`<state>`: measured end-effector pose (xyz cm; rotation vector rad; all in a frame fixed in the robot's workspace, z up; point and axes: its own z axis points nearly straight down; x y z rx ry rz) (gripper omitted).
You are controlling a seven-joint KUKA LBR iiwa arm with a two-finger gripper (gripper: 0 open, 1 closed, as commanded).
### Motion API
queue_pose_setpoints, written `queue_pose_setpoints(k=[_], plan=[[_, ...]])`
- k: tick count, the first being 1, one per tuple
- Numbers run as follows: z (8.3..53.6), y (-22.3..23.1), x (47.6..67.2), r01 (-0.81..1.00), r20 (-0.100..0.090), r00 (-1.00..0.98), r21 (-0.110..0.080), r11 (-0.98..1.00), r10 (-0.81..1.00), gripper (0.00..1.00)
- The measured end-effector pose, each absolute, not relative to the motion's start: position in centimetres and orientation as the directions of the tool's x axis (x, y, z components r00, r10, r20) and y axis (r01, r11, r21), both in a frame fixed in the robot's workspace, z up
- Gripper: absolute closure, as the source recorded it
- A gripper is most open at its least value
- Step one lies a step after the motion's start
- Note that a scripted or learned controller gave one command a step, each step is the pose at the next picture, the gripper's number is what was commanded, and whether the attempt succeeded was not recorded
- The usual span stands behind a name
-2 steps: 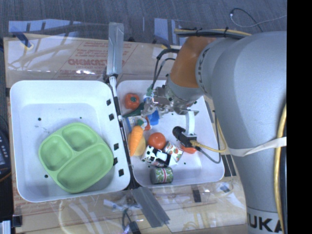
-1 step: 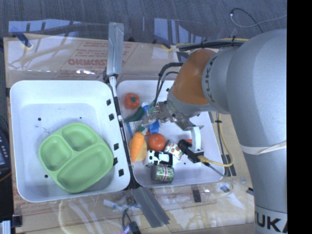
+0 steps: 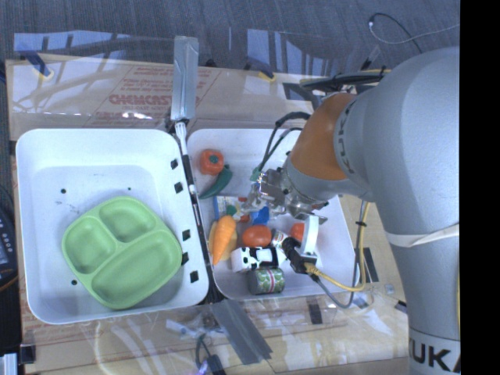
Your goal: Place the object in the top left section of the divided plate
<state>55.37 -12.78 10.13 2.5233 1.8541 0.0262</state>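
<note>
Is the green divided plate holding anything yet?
Empty. The green divided plate in the left bin shows three bare sections; the toys sit in the right bin.

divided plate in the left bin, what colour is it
Light green divided plate, seen best in the camera view.

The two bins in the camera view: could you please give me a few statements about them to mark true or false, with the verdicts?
1. The green divided plate lies in the left bin. True.
2. The carrot lies on the plate. False: it lies in the right bin, near the wall between the bins.
3. The gripper is over the right bin. True.
4. The tomato sits in the left bin. False: it sits in the right bin.
</note>
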Motion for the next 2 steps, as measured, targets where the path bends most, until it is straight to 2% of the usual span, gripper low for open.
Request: queue_pose_setpoints(k=[1,2], plan=[[19.19,-7.97,57.19,1.0,0.001,-0.002,-0.002,0.002,1.0,1.0],[20.1,-7.94,57.21,1.0,0.001,-0.006,-0.005,0.006,1.0,1.0]])
